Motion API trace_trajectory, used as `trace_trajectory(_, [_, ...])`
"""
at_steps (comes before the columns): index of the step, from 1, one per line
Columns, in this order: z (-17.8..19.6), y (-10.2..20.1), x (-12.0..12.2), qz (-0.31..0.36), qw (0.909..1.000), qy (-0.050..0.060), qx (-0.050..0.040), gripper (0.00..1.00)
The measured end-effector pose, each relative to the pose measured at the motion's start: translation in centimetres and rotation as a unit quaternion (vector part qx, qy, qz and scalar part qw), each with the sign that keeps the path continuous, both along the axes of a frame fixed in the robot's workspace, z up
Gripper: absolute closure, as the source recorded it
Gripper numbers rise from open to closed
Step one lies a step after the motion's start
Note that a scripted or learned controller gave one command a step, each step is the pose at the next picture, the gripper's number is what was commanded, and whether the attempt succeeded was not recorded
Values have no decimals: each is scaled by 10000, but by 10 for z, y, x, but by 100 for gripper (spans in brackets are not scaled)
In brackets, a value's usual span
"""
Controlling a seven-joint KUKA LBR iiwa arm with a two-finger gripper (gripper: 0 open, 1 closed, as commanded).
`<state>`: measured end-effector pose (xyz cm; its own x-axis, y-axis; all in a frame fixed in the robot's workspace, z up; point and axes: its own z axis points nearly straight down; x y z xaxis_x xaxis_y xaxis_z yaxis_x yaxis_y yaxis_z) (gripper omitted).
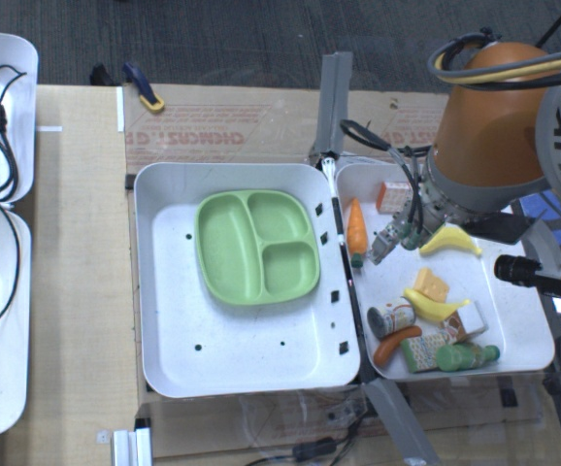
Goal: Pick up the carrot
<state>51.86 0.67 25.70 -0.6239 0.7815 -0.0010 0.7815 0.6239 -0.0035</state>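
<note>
The carrot [356,227] is orange and lies lengthwise along the left wall of the right bin [528,328], its green end toward the front. My gripper [387,244] hangs just to the right of the carrot, low over the bin floor, with its grey fingers [381,248] pointing down toward the left. Nothing shows between them. The orange band of the arm [494,115] looms above the bin's back right.
The left bin [164,289] bears a green sectioned plate [257,246]. In the right bin lie two bananas [450,240] [439,306], a cheese wedge [430,283], a can [391,317], a sausage [395,343], a green bottle [452,355] and a small box [393,197].
</note>
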Motion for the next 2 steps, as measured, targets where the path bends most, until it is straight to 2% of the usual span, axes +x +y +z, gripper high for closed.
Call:
trace_trajectory(1, [-4,-15,-23,1631,9866,-7,14,100])
trace_trajectory(2, [-49,21,-40,829,9966,-4,14,100])
